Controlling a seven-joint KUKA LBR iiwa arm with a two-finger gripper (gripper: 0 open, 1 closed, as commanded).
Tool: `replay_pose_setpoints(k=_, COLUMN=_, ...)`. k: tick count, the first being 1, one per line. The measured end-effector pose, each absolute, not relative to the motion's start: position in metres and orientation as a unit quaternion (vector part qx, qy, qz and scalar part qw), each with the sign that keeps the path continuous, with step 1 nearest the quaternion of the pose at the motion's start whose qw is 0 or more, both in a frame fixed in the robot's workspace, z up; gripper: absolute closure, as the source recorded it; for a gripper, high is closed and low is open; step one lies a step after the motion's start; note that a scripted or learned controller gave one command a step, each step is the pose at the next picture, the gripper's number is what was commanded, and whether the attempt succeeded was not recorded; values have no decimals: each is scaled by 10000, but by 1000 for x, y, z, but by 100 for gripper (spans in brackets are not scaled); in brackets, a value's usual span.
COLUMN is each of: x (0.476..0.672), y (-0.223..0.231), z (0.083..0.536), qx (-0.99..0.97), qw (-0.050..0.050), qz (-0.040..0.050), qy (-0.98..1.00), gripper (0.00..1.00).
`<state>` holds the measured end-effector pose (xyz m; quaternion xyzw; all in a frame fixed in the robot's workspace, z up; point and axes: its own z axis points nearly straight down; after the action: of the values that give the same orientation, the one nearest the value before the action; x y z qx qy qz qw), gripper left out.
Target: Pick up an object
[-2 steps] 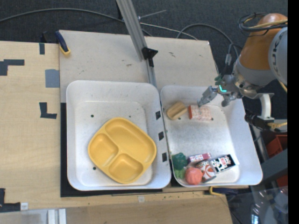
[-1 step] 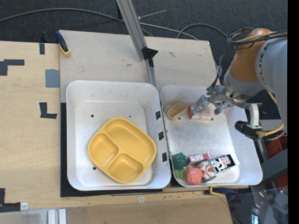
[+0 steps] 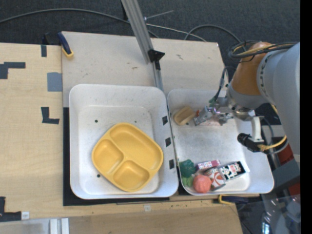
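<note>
My gripper (image 3: pixel 201 118) hangs low over the back of the right bin (image 3: pixel 214 140), reaching in from the right. Just to its left lies a tan bread-shaped piece (image 3: pixel 183 115), very close to the gripper tip; whether they touch is unclear. At the bin's front lie a green toy (image 3: pixel 186 168), a red-pink ball (image 3: pixel 201 183), a small pink packet (image 3: pixel 208 165) and a black-and-white carton (image 3: pixel 229 171), all well away from the gripper.
The left bin (image 3: pixel 85 106) holds a yellow divided plate (image 3: pixel 127 156). A grey metal pole (image 3: pixel 139 23) slants down to the bins' shared back edge. Cables (image 3: pixel 258 143) hang off the arm's wrist at the right.
</note>
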<state>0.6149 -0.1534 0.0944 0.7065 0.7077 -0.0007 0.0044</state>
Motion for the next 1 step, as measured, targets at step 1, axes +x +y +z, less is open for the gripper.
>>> replay_pose_setpoints(k=1, x=616, y=-152, z=108, qx=7059, qw=42, qz=9, qy=7083, gripper=100)
